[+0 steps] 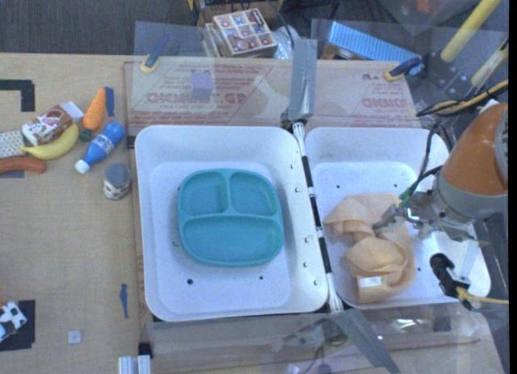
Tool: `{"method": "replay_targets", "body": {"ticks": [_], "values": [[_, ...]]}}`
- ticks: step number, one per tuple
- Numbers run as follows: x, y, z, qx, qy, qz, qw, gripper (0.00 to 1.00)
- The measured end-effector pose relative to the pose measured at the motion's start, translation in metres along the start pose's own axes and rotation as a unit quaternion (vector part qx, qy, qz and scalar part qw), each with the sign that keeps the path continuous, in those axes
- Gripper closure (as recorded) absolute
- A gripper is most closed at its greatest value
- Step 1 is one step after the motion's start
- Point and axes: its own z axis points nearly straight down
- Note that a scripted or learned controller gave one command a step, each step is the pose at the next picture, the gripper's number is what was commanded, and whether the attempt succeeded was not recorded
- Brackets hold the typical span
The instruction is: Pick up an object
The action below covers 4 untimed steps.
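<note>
Camera view: I have the jaws (393, 217) at the tan cloth (373, 245) in the right bin (355, 150) — their opening unreadable. Next, close and lift.

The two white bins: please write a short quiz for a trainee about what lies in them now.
1. True or false: the teal divided plate lies in the left bin.
2. What lies in the right bin? A) a banana B) a crumpled tan cloth C) a can
3. Fill in: the tool is at the cloth's ____ edge, in the camera view.

Key: 1 true. 2 B, the tan cloth. 3 right.
</note>
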Motion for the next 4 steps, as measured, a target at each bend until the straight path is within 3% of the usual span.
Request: {"method": "replay_targets", "body": {"ticks": [1,2,3,4], "values": [[0.000,0.001,-0.011,-0.003,0.000,0.001,1.0000,1.00],[0.020,0.067,-0.009,0.002,0.000,-0.192,0.9814,1.00],[0.020,0.067,-0.009,0.002,0.000,-0.192,0.9814,0.00],[-0.007,0.006,-0.001,-0.001,0.000,-0.281,0.9597,0.00]]}}
